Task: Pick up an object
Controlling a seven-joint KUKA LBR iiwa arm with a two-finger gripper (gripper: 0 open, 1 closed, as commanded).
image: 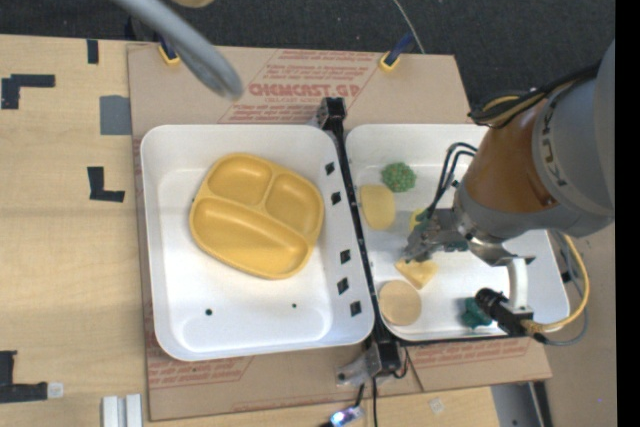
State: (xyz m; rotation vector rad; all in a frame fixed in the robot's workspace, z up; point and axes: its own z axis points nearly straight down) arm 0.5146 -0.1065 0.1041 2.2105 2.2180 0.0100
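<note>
One cardboard sheet (300, 85) under bins, red print "CHEMCAST"; gripper (425, 243) near.

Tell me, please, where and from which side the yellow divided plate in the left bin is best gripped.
I would grip the yellow divided plate by its raised outer rim, probably at the edge nearest the camera, coming down from above. It lies flat and face up in the left bin, so only the rim offers a thin lip to pinch; white floor lies bare on that side.
</note>
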